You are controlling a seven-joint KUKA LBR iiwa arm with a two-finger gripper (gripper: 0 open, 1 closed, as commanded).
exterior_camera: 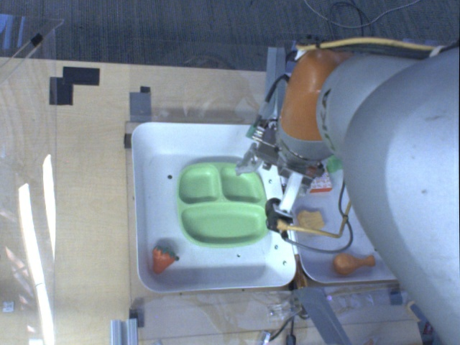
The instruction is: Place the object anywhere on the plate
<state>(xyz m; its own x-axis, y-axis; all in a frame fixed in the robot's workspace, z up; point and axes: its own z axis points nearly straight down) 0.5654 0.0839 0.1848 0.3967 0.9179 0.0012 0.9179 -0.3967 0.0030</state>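
Note:
A green plate (219,203) with three compartments lies in the middle of the left bin (154,157). My gripper (248,164) hangs over the plate's far right corner, under the grey wrist with its orange band. I see nothing held in it. A red and orange toy strawberry (163,259) lies in the left bin's near left corner, apart from the plate. In the right bin (316,272) lie a tan drumstick (350,264), a flat tan piece (310,219) and a red and white item (321,184), partly hidden by the arm.
The large grey arm covers most of the right bin and the view's right side. Bare white floor rings the plate in the left bin. The wooden bench stretches to the left, with a clear panel at its far left.

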